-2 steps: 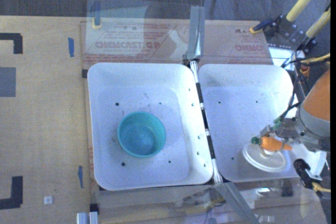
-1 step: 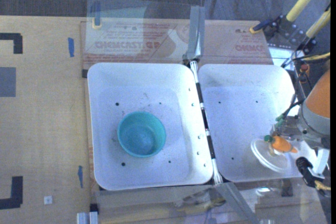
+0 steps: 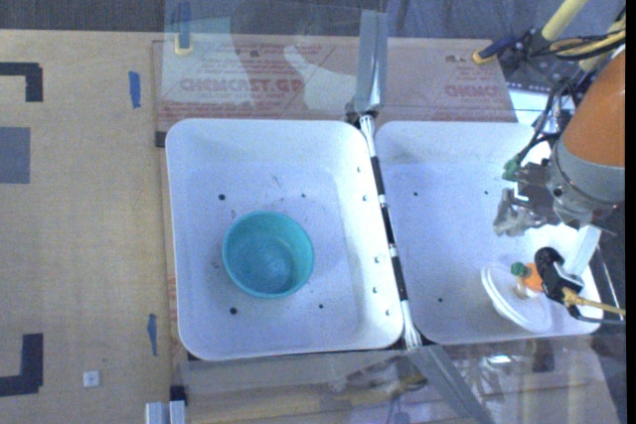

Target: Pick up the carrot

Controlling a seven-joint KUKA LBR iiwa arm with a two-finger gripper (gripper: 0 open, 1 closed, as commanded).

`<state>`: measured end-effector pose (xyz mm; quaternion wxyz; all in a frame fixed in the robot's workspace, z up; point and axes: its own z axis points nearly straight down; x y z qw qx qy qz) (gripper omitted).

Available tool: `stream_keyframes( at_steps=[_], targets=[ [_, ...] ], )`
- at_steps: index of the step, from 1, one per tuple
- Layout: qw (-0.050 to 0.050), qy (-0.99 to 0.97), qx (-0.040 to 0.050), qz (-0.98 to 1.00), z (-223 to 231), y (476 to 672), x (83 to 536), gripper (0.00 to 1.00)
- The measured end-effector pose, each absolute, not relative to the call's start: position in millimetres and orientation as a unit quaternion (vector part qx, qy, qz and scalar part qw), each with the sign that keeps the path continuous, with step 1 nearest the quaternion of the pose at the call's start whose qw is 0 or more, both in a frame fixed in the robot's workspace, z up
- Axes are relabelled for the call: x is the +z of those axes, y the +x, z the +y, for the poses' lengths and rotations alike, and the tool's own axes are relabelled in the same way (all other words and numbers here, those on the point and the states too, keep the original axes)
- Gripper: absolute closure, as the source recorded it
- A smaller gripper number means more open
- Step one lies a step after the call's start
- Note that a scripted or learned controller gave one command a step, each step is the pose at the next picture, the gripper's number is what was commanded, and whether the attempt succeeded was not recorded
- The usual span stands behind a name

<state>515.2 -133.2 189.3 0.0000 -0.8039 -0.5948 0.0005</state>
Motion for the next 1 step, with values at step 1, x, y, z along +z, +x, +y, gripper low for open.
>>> stream_keyframes(
  at_steps=[1],
  targets=[
    [0.000,-0.804,0.0006,-0.595,-133.2,515.2,189.3,0.00]
  ],
)
